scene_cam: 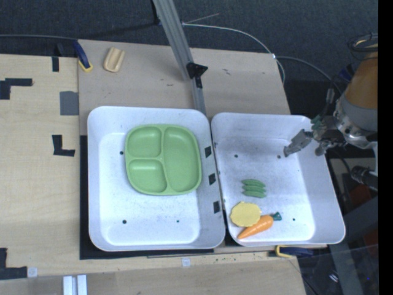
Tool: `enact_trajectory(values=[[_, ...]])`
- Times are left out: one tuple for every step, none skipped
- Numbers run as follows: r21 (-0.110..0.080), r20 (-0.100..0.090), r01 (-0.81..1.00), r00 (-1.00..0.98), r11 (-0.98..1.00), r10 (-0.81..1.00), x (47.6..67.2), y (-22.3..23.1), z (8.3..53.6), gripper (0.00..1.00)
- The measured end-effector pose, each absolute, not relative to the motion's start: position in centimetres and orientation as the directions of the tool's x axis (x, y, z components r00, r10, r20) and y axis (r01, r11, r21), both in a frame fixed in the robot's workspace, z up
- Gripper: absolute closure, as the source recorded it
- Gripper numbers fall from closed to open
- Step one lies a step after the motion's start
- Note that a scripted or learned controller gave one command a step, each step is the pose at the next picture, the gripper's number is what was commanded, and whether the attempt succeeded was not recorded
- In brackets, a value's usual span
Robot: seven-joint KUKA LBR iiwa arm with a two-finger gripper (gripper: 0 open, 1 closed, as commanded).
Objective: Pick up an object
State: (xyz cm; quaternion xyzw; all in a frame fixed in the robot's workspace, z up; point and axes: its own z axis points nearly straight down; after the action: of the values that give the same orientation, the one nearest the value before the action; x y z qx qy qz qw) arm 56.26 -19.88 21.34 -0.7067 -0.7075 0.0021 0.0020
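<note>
The right bin [319, 183] holds a green pea pod [253, 188] near its middle. Close to its front edge lie a round yellow piece [245, 214] and an orange carrot [257, 225], side by side. My gripper [306, 143] hangs over the right bin's far right part, well above and to the right of the pea pod. Its grey fingers [296, 144] are spread apart with nothing between them. The grey arm with the orange band [363, 85] comes in from the right edge.
In the left bin [101, 183] lies a green divided plate [164, 158]. A metal pole [178, 35] slants over the bench behind the bins. A small tan block [113, 59] lies on the bench at the far left.
</note>
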Motion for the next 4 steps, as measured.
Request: enact_trajectory(values=[[-0.007, 0.000, 1.000, -0.001, 0.001, 1.000, 56.4, -20.6, 15.3, 0.00], [-0.008, 0.001, 1.000, -0.001, 0.001, 1.000, 55.7, -20.8, 9.0, 0.00], [-0.003, 0.001, 1.000, -0.002, 0.002, 1.000, 55.9, -20.7, 10.4, 1.00], [0.005, -0.002, 1.000, -0.002, 0.002, 1.000, 56.3, -20.8, 16.7, 1.00]])
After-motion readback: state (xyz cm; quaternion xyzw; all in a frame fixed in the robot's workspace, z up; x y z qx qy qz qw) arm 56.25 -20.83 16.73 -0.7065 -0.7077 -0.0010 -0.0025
